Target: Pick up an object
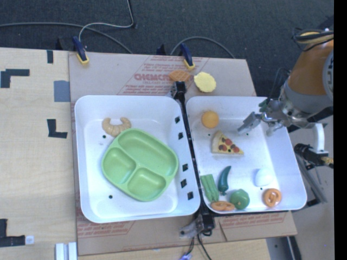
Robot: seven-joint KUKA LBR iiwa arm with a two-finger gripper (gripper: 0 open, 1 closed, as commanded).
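Tool [250,124] fingers spread, nothing gripped; hangs nr flat triangular pizza slice [226,144], round orange [210,119].

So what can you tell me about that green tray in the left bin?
The green tray is a pale lime, rounded-square plate that looks like plastic, with three compartments: one large along its upper right side and two smaller ones along its lower left. It lies flat in the left bin, turned at an angle to the walls. Its compartments hold nothing. A tan croissant lies just beyond its upper left edge, close to it or just touching. The gripper is off over the other bin.
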